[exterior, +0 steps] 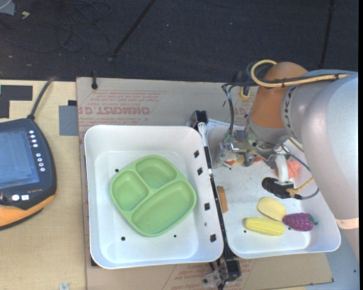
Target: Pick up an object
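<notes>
The corn cob [264, 226] is lying lengthwise left-to-right in the right bin [327, 241] while the gripper [241, 153] is hovering farther back, finger state unclear

2 white bins [97, 162], 1 green plate [153, 194], 1 corn [264, 226], 1 grapes [299, 222], 1 lemon [271, 208].

We see two white bins: the left bin [97, 222] carries a light green divided plate [153, 194]; the right bin [327, 243] carries a yellow corn cob [264, 226], a pale yellow piece [271, 208] and purple grapes [299, 222]. The grey arm [327, 138] wears an orange band [272, 101].
</notes>
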You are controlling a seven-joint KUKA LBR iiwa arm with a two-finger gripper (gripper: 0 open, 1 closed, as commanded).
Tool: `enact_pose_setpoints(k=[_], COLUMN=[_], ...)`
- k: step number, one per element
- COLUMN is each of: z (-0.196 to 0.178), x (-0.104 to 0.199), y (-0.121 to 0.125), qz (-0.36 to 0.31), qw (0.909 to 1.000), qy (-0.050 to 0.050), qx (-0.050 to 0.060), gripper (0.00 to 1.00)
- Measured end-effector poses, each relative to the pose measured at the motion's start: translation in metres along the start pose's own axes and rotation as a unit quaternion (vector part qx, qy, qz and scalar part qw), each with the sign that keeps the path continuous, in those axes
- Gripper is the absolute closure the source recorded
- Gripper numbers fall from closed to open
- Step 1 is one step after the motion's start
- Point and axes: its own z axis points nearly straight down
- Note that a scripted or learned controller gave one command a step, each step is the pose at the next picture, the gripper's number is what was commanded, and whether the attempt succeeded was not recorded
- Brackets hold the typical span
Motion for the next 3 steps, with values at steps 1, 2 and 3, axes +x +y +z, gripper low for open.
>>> enact_pose_setpoints(k=[1,2,3], z=[-0.001,-0.001,-0.002], x=[-0.039,0.0,-0.006], y=[-0.11,-0.066,-0.133], qz=[0.009,0.004,0.007], qw=[1.0,1.0,1.0], qy=[0.001,-0.001,0.0], qx=[-0.001,-0.003,-0.004], gripper=[0.0,0.0,0.0])
